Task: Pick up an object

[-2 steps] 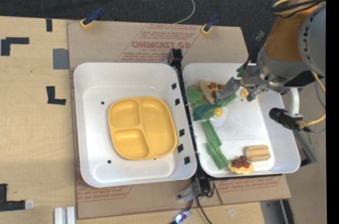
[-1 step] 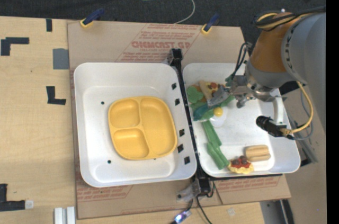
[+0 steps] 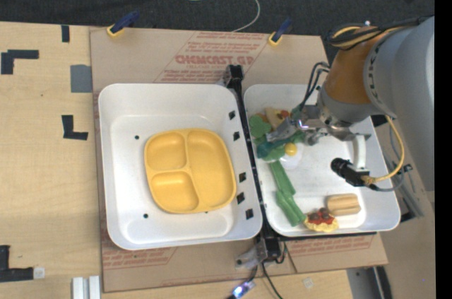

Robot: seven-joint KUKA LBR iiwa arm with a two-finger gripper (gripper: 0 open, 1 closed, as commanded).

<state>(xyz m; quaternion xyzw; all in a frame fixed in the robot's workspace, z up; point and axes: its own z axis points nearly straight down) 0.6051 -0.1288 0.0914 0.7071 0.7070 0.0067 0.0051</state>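
Right bin (image 3: 378, 216): hand (image 3: 288, 137) over green toys (image 3: 272, 145) (left side)

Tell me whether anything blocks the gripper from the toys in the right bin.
Nothing visible does. The gripper hangs directly over the cluster of green and yellow plastic toys at the left side of the right white bin, with no other item between them.

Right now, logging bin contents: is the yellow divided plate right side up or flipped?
Right side up: the yellow divided plate shows its three open compartments, lying flat in the left bin.
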